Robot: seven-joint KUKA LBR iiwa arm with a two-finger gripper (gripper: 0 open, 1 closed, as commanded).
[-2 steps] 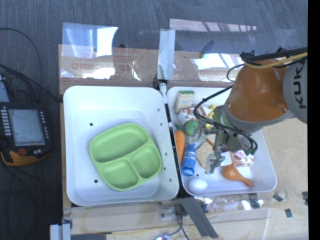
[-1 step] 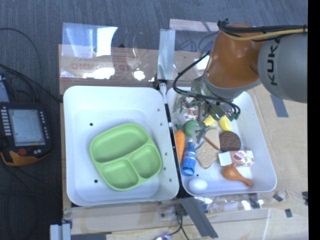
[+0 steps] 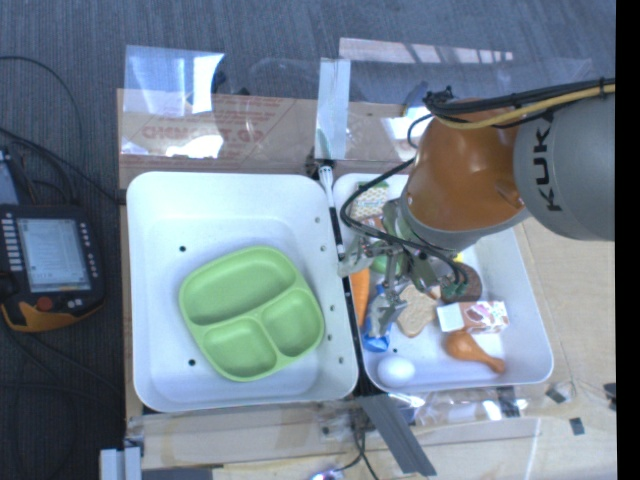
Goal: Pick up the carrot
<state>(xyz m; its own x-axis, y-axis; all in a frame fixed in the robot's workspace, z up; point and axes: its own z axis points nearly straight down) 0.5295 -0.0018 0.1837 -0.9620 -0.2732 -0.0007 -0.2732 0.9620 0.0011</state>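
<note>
Two bins, left bin [image 3: 150, 298] green plate [image 3: 252, 311], right bin [image 3: 535, 348] carrot [image 3: 359, 293]

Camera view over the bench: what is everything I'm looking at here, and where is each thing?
bins: two, white; left bin, right bin.
divided plate: one, light green, in the left bin.
carrot: one, orange, right bin, along its left wall.
egg: one, white, right bin, near front edge.
drumstick toy: one, orange-brown, right bin, front right.
small packet: one, white and pink, right bin, behind the drumstick toy.
handheld screen: one, dark, left of the bench.
arm: one, grey with orange band, over the right bin.
gripper: one, low, just right of the carrot.
</note>
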